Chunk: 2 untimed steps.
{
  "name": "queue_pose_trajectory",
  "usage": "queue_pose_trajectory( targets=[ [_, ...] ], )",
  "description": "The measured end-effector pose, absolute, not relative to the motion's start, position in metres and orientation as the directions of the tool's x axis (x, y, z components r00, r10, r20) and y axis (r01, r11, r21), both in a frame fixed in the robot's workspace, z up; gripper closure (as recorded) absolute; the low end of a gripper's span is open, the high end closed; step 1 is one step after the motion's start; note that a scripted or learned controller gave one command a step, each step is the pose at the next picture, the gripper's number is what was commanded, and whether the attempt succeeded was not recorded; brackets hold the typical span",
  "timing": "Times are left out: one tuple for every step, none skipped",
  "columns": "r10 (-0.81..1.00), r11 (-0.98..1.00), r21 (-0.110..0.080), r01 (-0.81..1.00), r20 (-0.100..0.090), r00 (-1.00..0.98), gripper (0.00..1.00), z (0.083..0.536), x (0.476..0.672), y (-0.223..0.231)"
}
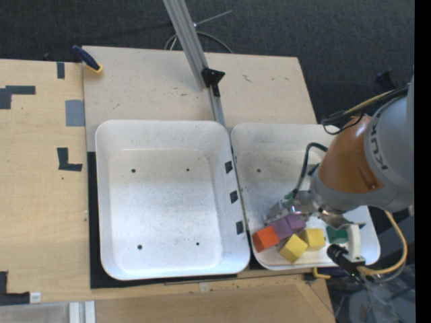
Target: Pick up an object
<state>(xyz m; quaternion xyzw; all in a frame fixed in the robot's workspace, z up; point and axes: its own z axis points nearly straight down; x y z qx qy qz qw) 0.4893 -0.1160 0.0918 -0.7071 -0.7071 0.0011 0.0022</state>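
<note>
1. The arm's wrist and orange band (347, 157) cover much of the right bin (269, 153), hiding that bin's right wall and whatever lies beneath them.
2. The gripper (288, 210) shows only as a small grey metallic mass poking out left of the wrist, low in the right bin; how it is set, and whether it has hold of anything, I cannot tell.
3. A purple block (289, 224) sits directly under that grey mass, its upper edge overlapped by it, so contact between them cannot be judged.
4. An orange block (265, 237) lies just left of the purple one, near the bin's front left corner.
5. Two yellow blocks sit in front: one (293, 247) by the bin's front rim, another (314, 237) just to its right.
6. A green object (337, 234) is partly hidden by the arm and a white piece (353, 244) beside it; its shape is hard to make out.
7. The arm enters from the right, bends over the right bin, and points its tool down and leftward toward the cluster of blocks.
8. The left bin (161, 200) lies beside the right bin, their rims touching.
9. A grey metal pole (188, 36) slants down from the top edge to the bins' rear junction.
</note>
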Motion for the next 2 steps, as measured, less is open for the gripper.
queue_pose_trajectory(
  targets=[
    [1.000, 0.004, 0.008, 1.000, -0.001, -0.004, 0.00, 0.321, 0.484, -0.073],
    [1.000, 0.003, 0.009, 1.000, -0.002, -0.003, 0.00, 0.439, 0.518, -0.071]
  ],
)
